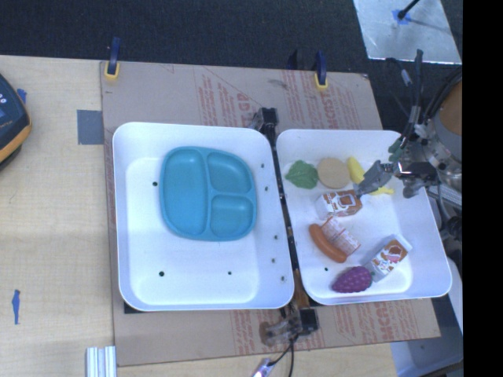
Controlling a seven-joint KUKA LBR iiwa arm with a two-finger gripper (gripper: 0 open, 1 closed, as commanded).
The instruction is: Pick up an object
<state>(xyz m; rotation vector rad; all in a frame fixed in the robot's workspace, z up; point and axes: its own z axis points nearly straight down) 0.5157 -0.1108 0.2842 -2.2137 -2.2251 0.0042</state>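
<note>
Cardboard sheet [196, 85] under two white bins [126, 210], wooden bench [47, 234].

One fixed camera looks down at a slant from well above the pale wooden bench [55, 234]. Relative to the left shallow white plastic bin [137, 277], its twin sits just right, dark floor lies beyond, and the bench's near edge is cropped.

A lab or test bench is suggested. Two white bins [126, 210] are set on a cardboard sheet [236, 93] clamped [112, 61] to a pale wooden bench [47, 234] at the frame's upper edge. Tape marks [89, 126] are seen at upper left, loose cables [275, 356] at bottom centre, dark carpet [196, 14] beyond.
</note>
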